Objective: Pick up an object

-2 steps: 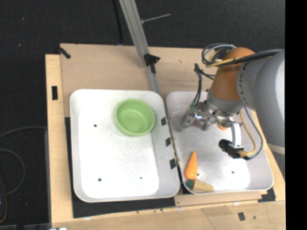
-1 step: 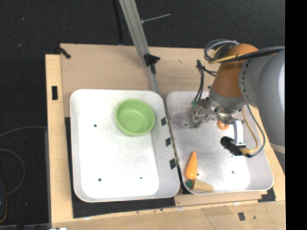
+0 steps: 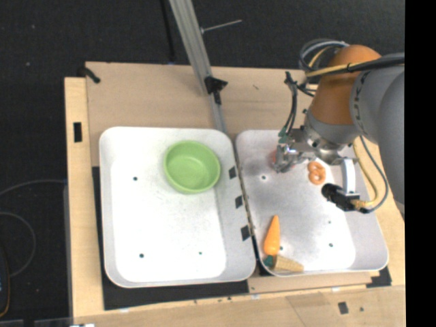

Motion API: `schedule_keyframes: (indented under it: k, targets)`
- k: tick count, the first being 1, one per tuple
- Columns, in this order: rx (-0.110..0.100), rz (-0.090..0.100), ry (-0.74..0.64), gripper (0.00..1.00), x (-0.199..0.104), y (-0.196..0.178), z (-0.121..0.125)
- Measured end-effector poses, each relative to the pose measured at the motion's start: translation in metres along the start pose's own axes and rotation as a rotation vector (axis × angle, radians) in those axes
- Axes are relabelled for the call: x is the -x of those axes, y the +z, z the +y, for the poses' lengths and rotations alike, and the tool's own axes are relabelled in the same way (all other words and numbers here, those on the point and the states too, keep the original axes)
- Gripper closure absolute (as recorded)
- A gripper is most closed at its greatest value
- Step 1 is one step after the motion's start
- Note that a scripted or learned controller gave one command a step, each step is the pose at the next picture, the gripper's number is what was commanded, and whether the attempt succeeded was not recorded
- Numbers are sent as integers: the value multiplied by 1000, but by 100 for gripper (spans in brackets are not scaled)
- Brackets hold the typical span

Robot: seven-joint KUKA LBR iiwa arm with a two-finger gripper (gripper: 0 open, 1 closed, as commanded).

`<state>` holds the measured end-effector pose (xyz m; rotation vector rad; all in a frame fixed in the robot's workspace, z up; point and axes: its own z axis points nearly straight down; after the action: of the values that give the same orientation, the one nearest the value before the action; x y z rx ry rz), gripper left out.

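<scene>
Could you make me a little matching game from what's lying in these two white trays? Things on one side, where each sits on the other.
Things:
1. green bowl
2. toy carrot
3. orange pretzel-shaped piece
4. tan wedge

Places:
A. right bin, near corner by the divider
B. left bin, far half
C. right bin, far side, beside the gripper
D. right bin, near the divider, just above the wedge

Pairs: 1-B, 2-D, 3-C, 4-A
</scene>
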<state>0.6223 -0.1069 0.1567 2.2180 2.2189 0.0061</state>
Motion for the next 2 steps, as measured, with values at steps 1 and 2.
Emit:
schedule_keyframes:
  k: [1, 2]
  targets:
    - [1, -1, -2, 100, 1, -52, 2]
    - [-2, 2, -7, 100, -52, -69, 3]
